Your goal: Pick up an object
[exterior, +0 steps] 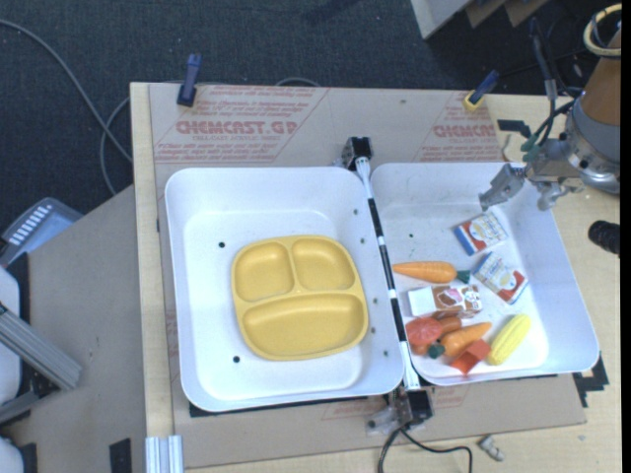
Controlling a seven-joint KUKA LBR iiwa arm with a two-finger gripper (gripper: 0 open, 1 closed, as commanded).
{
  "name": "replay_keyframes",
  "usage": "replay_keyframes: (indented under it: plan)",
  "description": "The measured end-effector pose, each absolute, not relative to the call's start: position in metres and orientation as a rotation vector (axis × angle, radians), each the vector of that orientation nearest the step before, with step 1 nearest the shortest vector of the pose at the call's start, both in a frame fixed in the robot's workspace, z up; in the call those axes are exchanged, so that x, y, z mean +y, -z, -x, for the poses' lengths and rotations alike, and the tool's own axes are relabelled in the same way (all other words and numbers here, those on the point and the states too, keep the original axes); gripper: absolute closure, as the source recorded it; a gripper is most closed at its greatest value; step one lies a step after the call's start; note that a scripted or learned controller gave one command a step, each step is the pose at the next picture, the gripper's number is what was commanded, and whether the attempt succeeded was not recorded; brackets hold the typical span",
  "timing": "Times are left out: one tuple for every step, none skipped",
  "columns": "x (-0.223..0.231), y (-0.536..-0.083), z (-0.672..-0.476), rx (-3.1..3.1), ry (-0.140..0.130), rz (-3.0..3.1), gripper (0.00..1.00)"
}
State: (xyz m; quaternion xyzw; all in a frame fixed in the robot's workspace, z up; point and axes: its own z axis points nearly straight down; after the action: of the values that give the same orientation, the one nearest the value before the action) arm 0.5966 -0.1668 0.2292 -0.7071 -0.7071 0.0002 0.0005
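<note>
Two white bins sitting side by side on bench: left bin [197, 264] holding yellow divided tray [299, 296]; right bin [562, 264] holding toy food. Arm hanging at frame's upper right, gripper [523, 187] hovering over right bin's upper edge, fingers spread, pinching nothing. Carrot [424, 272] lying mid-bin, corn cob [509, 338] resting lower right.

Bright even overhead light, soft faint shadows, white bins [197, 215] nearly overexposed (slightly soft focus)
</note>
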Motion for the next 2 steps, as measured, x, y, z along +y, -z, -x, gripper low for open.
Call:
replay_keyframes:
  plan:
    - [-0.131, -0.156, -0.58, -2.221, -0.001, 2.219, 0.0]
    - [-0.111, -0.092, -0.557, -2.227, 0.017, 2.226, 0.0]
